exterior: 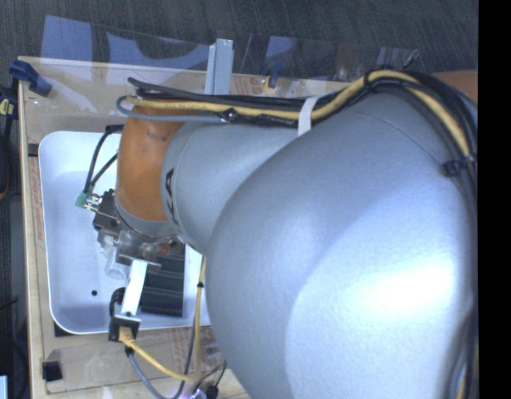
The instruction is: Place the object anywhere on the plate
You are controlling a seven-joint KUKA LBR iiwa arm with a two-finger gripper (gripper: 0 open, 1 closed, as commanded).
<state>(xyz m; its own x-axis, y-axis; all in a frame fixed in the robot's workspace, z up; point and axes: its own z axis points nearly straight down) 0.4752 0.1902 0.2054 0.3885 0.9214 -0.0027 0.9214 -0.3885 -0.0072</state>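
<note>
Item one: we are logging the grey arm (338,248), which is reaching in from the right and covering most of the bench (32,364). Item two: the orange band (143,173) is sitting above the wrist, over the upper part of the left white bin (60,223). Item three: the gripper (126,264) is hanging below that band, pointing down into the same bin near its middle. We are seeing its body from behind and above, so we cannot tell whether it is open or closed, or whether it has hold of anything. Item four: a dark ribbed block (165,289) is lying just beside the gripper on the right, over the bin floor. We cannot tell whether it belongs to the tool or is a loose thing. Item five: a white strip (135,285) is running down from the gripper towards the near rim of the bin. Item six: a yellow and black cable bundle (238,113) is running along the top of the arm, and a thin yellow cable (155,366) is trailing over the near edge of the bench. Item seven: a grey metal post (221,65) is standing upright at the far edge. With the arm covering so much, we cannot tell where the object or the plate is lying.
</note>
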